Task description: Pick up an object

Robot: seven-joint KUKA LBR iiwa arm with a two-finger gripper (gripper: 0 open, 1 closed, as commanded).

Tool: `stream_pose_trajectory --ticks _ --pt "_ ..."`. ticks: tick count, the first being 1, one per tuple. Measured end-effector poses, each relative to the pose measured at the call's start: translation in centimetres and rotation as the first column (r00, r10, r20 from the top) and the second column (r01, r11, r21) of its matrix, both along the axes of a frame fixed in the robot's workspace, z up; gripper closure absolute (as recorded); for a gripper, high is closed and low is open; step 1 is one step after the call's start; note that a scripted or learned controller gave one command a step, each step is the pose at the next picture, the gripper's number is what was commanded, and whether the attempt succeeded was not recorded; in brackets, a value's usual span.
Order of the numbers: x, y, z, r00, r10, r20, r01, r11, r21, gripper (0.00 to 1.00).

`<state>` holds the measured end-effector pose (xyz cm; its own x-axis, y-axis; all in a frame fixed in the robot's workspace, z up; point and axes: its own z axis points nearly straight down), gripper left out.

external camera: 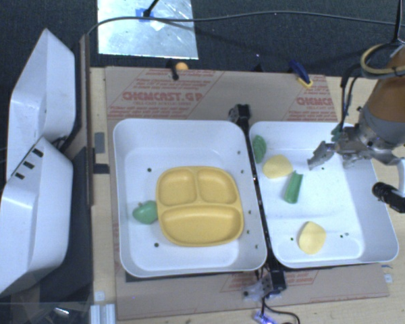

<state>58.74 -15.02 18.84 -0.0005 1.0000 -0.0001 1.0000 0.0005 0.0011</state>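
Gripper (320,156) hangs over the right bin (364,211) with nothing visibly held, finger state impossible to tell, while the nearest piece, a yellow lump (277,167), lies just to its left in frame

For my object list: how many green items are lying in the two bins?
3: a green piece left of the yellow tray; another at the right bin's upper-left wall; a green stick mid-bin. None seems hidden.

Green cylinder (293,187) lies tilted in right bin (371,248), beside a yellow lump (277,167).
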Motion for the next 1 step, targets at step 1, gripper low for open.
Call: stream_pose_trajectory --ticks 1 --pt "6.94 -1.37 0.48 1.000 0.001 0.001 -0.001 1.000 0.000 0.00"
